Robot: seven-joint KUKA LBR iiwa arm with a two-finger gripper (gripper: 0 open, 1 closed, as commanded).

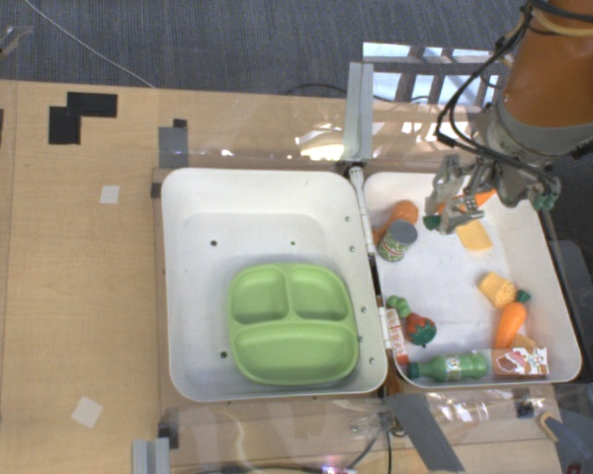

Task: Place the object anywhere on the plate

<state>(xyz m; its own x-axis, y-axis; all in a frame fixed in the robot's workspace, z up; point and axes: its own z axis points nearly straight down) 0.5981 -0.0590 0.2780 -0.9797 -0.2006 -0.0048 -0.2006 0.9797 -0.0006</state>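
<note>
The green three-compartment plate [294, 324] lies in the left bin [198, 225] with nothing on it. My gripper [452, 208] hangs over the back of the right bin [563, 314], its two fingers apart and nothing clearly between them. A yellow wedge [474, 236] lies just below and right of it. A small orange piece [483, 197] shows right behind the gripper. To its left sit an orange round toy [404, 211] and a small can with a grey lid [396, 242].
Further forward in the right bin lie a yellow block [496, 287], a carrot [512, 320], a red and green toy [416, 328], a green bottle [455, 367] and a red carton [522, 361]. A metal post [359, 117] stands behind the divider between the bins.
</note>
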